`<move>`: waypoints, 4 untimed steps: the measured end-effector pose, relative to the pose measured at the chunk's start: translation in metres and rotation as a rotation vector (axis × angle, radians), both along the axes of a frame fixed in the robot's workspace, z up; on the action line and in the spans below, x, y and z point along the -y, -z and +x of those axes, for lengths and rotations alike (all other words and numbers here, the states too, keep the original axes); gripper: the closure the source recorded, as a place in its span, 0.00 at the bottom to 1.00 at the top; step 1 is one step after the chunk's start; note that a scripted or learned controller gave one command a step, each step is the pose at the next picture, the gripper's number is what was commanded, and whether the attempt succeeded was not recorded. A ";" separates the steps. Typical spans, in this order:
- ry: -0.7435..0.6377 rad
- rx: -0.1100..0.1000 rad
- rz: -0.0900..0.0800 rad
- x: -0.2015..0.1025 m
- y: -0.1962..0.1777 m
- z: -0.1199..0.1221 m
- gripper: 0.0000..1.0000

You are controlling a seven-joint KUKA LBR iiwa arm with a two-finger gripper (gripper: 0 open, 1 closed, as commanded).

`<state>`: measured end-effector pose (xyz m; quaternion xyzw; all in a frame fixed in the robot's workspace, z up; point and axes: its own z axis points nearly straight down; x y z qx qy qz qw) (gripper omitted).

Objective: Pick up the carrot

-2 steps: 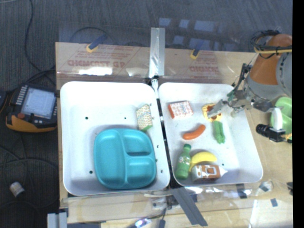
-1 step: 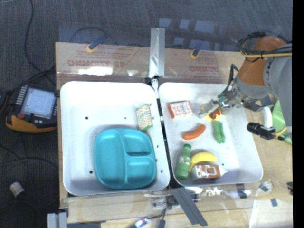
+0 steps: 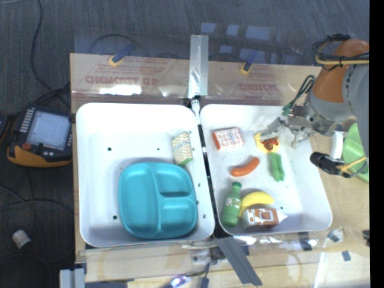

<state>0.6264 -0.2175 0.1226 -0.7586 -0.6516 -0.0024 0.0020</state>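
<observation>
The small orange plastic carrot (image 3: 245, 167) lies tilted in the right shallow white bin (image 3: 312, 188), just left of a green pea pod (image 3: 276, 166); the two-finger gripper (image 3: 287, 126) hangs above-right of it, grasp unclear; cannot tell.

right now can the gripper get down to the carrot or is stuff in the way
Probably yes: the carrot lies apart from its neighbours in the right bin, uncovered from above, and the gripper hovers close by.
</observation>
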 end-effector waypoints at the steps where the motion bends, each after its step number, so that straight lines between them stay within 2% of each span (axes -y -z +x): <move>1: -0.073 -0.002 -0.006 -0.021 -0.054 -0.001 0.00; 2: -0.003 0.008 -0.011 -0.062 0.023 -0.022 0.00; 3: 0.002 0.007 0.004 -0.010 0.031 0.024 0.00; 4: 0.076 -0.004 -0.007 -0.008 -0.039 -0.028 0.00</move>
